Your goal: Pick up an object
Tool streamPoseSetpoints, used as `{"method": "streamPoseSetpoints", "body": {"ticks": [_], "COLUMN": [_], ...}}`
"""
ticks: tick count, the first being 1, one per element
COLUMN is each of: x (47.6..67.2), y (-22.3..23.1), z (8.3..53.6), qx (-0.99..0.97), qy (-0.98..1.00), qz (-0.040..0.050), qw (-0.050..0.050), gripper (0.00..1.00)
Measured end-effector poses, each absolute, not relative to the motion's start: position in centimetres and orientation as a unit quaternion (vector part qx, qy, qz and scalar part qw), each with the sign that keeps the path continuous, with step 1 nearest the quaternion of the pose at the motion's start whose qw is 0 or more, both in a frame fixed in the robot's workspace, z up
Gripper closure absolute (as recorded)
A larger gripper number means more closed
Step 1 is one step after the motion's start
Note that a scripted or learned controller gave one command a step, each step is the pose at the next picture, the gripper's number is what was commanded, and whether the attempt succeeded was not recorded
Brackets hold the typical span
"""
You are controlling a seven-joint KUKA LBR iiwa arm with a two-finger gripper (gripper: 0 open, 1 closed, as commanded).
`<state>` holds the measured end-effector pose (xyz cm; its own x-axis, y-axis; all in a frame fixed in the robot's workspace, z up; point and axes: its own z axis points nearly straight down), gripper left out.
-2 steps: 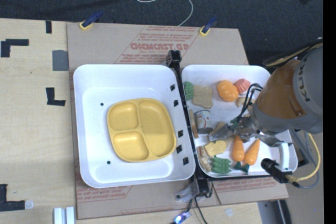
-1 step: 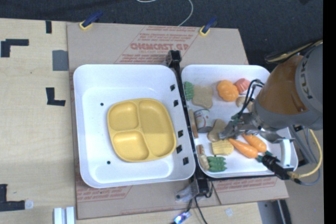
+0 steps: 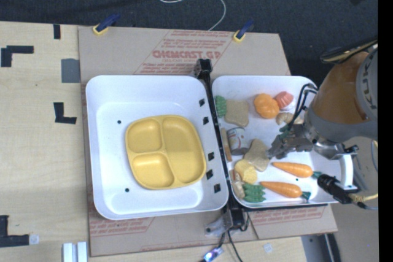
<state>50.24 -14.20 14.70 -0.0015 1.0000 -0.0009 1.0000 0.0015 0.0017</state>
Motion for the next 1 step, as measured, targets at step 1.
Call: {"method": "streamPoseSetpoints", "body": {"ticks": [1], "x": [51.34], "y": [-14.39], "z": [19.95], "qx": [0.706], "qy": [0.708], "qz": [0.0008], "qw": [0.002], "gripper": [1.0]}}
